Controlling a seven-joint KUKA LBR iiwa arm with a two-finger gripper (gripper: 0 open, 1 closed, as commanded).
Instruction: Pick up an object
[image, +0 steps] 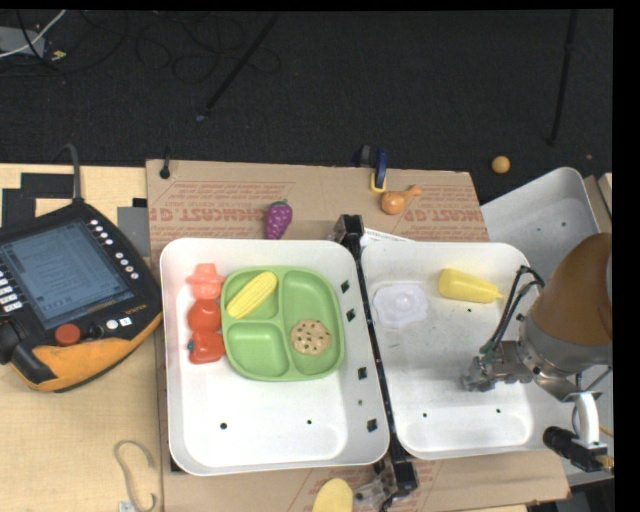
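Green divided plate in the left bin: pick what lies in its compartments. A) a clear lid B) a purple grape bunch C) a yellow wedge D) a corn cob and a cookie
D: the green divided plate holds the corn cob in its upper left compartment and the cookie in its right one.

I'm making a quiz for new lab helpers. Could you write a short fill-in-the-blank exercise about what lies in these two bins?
1. The corn cob and the cookie lie on a ____ divided plate.
2. The red toy lies to that plate's ____ in the view.
3. The gripper is low in the ____ bin.
4. The yellow object shares that bin with a clear ____.

Missing words: green; left; right; lid
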